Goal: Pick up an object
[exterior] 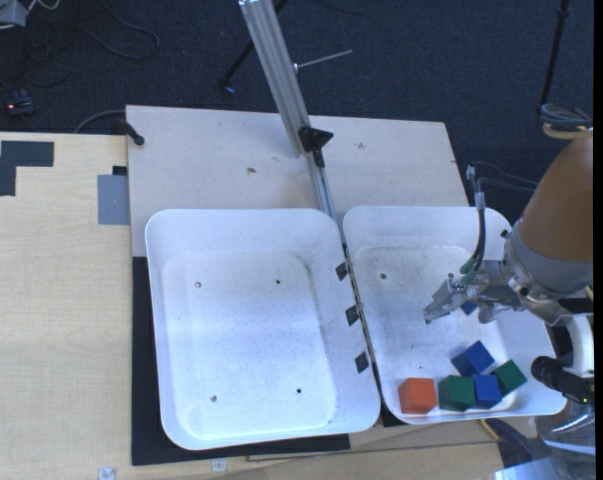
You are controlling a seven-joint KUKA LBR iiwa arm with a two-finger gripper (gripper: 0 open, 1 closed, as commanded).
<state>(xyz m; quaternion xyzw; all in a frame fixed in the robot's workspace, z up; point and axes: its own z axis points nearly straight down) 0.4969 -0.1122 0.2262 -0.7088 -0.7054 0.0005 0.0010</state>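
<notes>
You will find nothing to read here: no text, label, brand, number or sign is legible on any surface.
</notes>
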